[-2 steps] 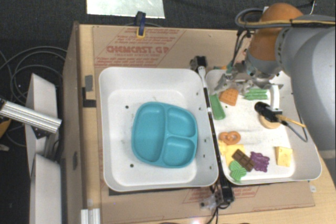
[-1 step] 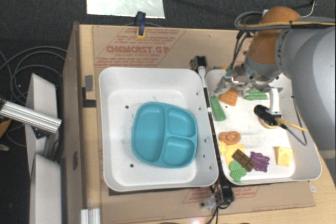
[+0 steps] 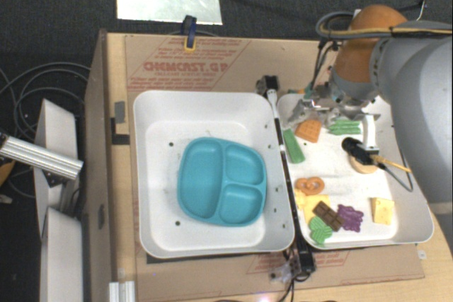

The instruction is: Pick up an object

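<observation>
My gripper hangs low over the far end of the right bin. An orange wedge-shaped toy lies just below it, on the near side. To its right rests a light green ridged toy, and a dark green stick-shaped toy lies along the bin's left wall. Whether the gripper touches the orange toy is hidden by the wrist.
Nearer in the right bin lie an orange ring, a brown chocolate piece, purple grapes, a yellow cheese block and a green toy. The left bin holds a blue divided plate.
</observation>
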Controlling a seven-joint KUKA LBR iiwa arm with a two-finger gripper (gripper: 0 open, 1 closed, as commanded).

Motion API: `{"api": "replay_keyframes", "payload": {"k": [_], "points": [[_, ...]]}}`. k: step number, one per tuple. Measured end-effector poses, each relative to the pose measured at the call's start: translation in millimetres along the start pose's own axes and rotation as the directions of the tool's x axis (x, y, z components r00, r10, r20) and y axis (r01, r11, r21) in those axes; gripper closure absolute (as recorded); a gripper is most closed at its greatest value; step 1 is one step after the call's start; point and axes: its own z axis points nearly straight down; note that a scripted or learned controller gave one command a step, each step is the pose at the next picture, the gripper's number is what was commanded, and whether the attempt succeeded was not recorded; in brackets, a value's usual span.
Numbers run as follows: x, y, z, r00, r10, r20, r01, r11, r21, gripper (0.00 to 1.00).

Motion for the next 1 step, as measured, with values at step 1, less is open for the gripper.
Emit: {"api": "replay_keyframes", "payload": {"k": [1], "points": [[-4.7,-4.1,0.7,1.0,0.004,0.001,-0.004,1.0,0.003,0.0]]}}
